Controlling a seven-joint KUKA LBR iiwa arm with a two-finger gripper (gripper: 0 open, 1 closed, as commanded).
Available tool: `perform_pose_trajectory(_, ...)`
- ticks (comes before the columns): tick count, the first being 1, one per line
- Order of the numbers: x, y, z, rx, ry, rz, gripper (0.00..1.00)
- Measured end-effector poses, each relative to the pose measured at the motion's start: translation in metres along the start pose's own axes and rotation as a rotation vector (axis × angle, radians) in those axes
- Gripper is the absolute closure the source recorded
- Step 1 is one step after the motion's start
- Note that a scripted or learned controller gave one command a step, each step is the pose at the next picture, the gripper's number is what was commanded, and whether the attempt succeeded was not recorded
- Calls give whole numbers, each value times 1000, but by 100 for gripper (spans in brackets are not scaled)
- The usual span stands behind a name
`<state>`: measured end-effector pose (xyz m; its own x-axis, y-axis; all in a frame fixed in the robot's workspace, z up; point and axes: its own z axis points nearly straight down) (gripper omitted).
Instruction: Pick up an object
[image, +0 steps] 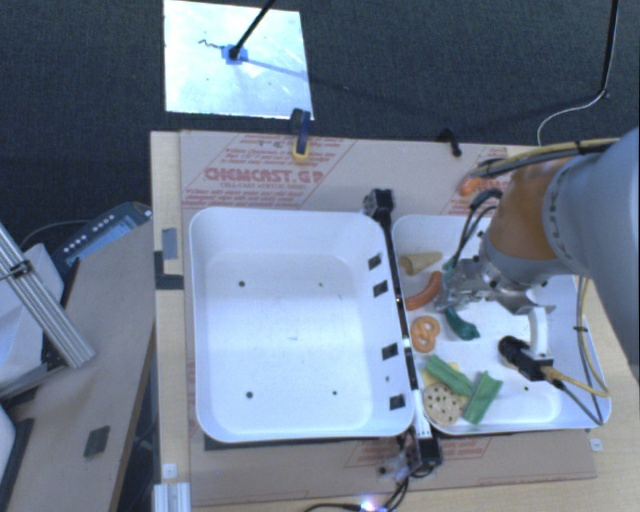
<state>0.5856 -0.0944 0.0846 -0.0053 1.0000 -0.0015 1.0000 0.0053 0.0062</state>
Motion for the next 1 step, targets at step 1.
perform_pose_trajectory(1,6,-55,0,8,3,4,100)
